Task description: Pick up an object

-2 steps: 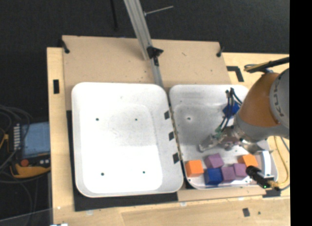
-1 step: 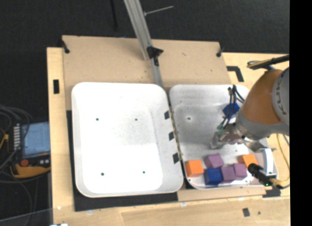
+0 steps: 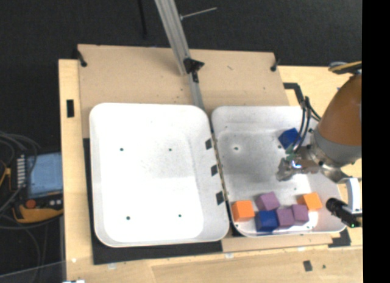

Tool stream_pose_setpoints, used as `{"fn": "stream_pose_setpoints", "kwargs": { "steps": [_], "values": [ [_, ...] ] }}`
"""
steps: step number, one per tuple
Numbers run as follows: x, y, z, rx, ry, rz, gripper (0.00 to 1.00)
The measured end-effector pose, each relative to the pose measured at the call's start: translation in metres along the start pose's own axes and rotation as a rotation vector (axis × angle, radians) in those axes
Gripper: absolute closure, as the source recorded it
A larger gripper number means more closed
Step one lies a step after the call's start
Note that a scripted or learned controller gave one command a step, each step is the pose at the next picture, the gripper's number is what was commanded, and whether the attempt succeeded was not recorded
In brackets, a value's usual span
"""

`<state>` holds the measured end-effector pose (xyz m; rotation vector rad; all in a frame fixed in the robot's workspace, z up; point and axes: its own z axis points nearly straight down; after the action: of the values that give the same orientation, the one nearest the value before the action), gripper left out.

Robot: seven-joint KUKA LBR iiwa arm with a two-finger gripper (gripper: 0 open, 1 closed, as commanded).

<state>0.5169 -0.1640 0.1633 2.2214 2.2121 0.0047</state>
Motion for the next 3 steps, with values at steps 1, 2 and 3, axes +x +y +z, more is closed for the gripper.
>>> {"fn": "stream_pose_setpoints", "kwargs": {
  "steps": [1,2,3],
  "values": [
    [0.0,-0.001,-0.064,-0.002,0.0,-0.007,1.0],
    [-0.001,0.001,-0.118,-0.001,0.0,-0.009,1.0],
    [0.049,0.019,-0.103,0.007,0.003,-0.011,1.0]
  ]
}}
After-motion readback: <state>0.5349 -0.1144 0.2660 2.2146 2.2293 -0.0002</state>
